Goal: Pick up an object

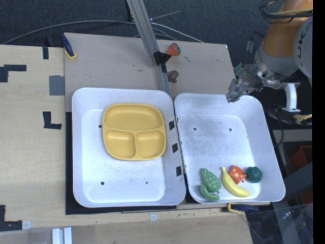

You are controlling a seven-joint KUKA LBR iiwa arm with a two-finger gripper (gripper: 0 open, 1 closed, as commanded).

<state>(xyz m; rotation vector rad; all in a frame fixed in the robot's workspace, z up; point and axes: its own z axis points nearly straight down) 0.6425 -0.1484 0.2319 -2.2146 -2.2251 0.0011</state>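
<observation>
From the overhead camera, the gripper (234,94) hangs over the far rim of the right bin (213,131), near its right corner; whether its jaws are spread or pressed together cannot be told. Toy food sits clustered in that bin's near right corner: a green bumpy vegetable (209,183), a yellow banana (232,183), a red piece (236,173) and a dark green piece (253,174). The left bin (86,141) holds a yellow divided plate (134,131).
</observation>
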